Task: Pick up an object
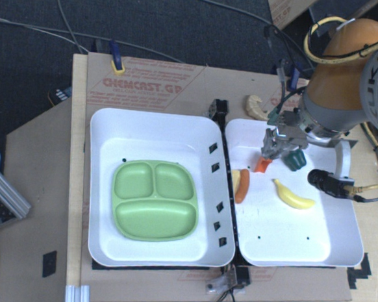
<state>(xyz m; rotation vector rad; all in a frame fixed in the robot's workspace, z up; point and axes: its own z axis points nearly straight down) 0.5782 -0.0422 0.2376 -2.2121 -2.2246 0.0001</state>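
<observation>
Brightness: even and fairly bright over the worktop (pixel 148 88); the dark floor around it stays dim.
Light source: overhead, diffuse.
Shadows: soft and short, beneath the arm (pixel 348 68) and along the inner walls of the left bin (pixel 96 172).
Glare: the white right bin (pixel 325 242) is close to washed out.
Sharpness: mildly soft and grainy throughout; small parts are hard to resolve.

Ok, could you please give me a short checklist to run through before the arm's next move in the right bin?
1. Gripper over the right bin: ok.
2. Object between its fingers: cannot tell.
3. Small orange piece just below the gripper: ok.
4. Banana lying apart from other items: ok.
5. Hot dog against the bin's left wall, awkward to grasp: not ok.
6. Green divided plate in the left bin, out of the way: ok.
</observation>
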